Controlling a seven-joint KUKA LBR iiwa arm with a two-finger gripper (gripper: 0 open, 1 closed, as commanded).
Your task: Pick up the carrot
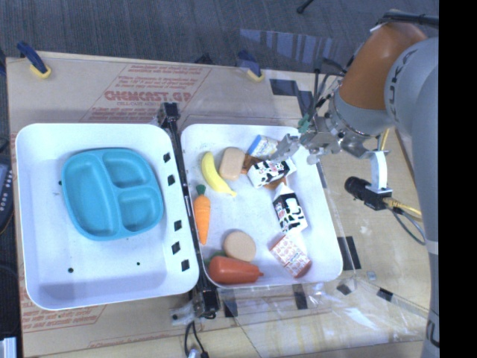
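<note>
right white bin (322,200) — carrot (202,212) by its left wall, banana (214,174) just above, gripper (292,145) grip unclear

A blue divided plate (112,192) lies in the left bin (37,274). The right bin (246,136) holds a banana (215,174), milk cartons (290,209) and a red sausage (232,270).

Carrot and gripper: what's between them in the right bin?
In the camera view, the banana, a bread roll and a small milk carton lie between the carrot and the gripper.
</note>
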